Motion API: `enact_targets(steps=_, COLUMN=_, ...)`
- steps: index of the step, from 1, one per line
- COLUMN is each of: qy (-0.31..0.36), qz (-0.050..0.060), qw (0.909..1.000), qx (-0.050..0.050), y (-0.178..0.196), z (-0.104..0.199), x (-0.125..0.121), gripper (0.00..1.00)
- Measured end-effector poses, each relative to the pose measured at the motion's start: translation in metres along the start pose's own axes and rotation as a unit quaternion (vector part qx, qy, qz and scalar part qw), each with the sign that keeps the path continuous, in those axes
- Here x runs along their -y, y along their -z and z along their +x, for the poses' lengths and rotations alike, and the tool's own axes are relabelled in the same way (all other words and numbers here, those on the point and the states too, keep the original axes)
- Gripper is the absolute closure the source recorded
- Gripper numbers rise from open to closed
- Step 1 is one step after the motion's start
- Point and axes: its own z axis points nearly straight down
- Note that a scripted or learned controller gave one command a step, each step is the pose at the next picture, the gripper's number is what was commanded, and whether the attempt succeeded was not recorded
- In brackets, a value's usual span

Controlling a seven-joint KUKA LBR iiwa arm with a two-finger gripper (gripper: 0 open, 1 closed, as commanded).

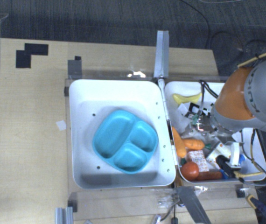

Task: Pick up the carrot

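Reaching in from the right, the grey arm (259,94) with its orange band hangs over the right bin (262,149), and its gripper (206,127) sits low among the clutter there. Whether the gripper is spread or closed I cannot tell, since the wrist and its cables cover that part of it.

The carrot (185,144) lies in the right bin, against the bin's left wall, about midway down. It is bright orange and smooth, and from this angle it reads as a bent or forked shape: one stretch runs down along the wall, and a paler, stubbier stretch points to the right toward the gripper. It may be two orange pieces lying together; the picture is too soft to settle that. Its right end is just beside the gripper, but nothing shows it being held.

Just below the carrot sit a round red tomato-like piece (190,170) and a dark red sausage shape (211,175), with a small printed packet (198,157) between them and the carrot. A yellow banana (187,98) lies near the bin's far end.

The left bin (84,97) holds a blue divided plate (125,140), tilted a little, near its middle.
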Motion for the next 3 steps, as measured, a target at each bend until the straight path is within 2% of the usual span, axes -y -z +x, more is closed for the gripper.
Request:
enact_targets(steps=1, qy=0.17, qz=-0.002, qw=0.9854, qx=0.0, y=0.001, z=-0.02, x=0.039, gripper=0.0)
enact_targets(steps=2, qy=0.173, qz=-0.007, qw=0.985, qx=0.0, y=0.013, z=-0.018, x=0.035, gripper=1.0)
enact_targets(steps=3, qy=0.113, qz=0.006, qw=0.9936, qx=-0.001, y=0.114, z=0.024, x=0.046, gripper=1.0)
